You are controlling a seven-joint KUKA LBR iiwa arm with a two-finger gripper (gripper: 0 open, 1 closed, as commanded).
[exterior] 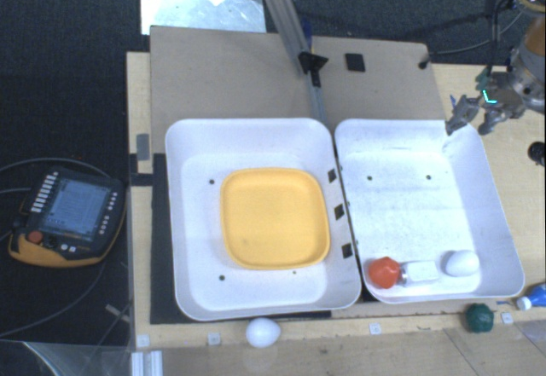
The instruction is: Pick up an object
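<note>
Gripper (471, 116) is seen above the right bin's (490, 187) far corner — jaws spread apart, nothing held. Orange ball (384, 272) is lying at the bin's near edge; no writing is readable.

Looks down from above the bench (401, 67) at a slant, far enough off to take in both white bins whole: left bin (192, 161) and right bin (486, 187) side by side at centre. Catches dark floor (60, 42) to the left and beyond, with the arm's gripper (478, 117) entering at right.
</note>
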